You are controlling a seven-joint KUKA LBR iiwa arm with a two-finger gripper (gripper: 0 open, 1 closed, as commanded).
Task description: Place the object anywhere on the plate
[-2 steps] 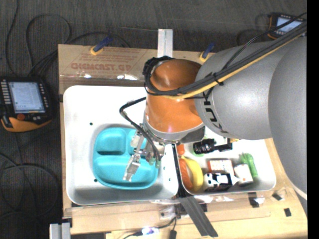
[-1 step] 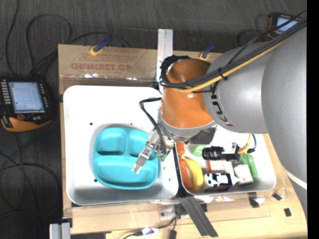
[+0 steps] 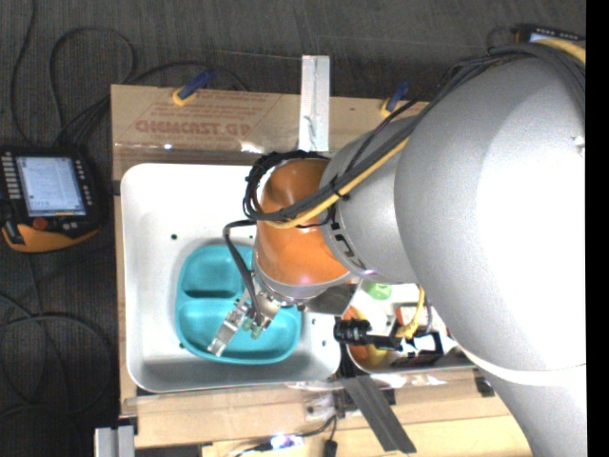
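Object for this task: best guess is the small greenish item (image 3: 257,328) showing right at the tip of the hand (image 3: 238,329). It is too small and too shadowed to name. It sits over the turquoise two-compartment plastic plate (image 3: 205,293), near the plate's right edge, on the nearer compartment. Whether it is resting on the plate or hanging just above it cannot be told from this slant.

Hand state: cannot tell if it is open, closed or gripping, because the metal tip is blurred and the orange wrist band (image 3: 295,227) crowds it from above. So no claim that the item is held.

The plate lies in the shallow white left bin (image 3: 143,255), lower middle, flat, with its divider running roughly left to right.

Handling judgement (from size alone): the item looks light and small, probably plastic or foam, easy to lose from a pinch and likely to roll or skid on the smooth plate. It does not look fragile. Best hold would be across its narrow width from above, centred, with a low release so it doesn't bounce over the raised rim. The plate itself looks stiff and slick, and may slide in the bin if nudged.

The right side is mostly hidden behind the large grey arm body (image 3: 495,217), though a bright green thing (image 3: 378,291) and an orange-brown rounded thing (image 3: 366,355) peek out beside it. The bins sit on a bench covered with a brown cardboard sheet (image 3: 190,127).
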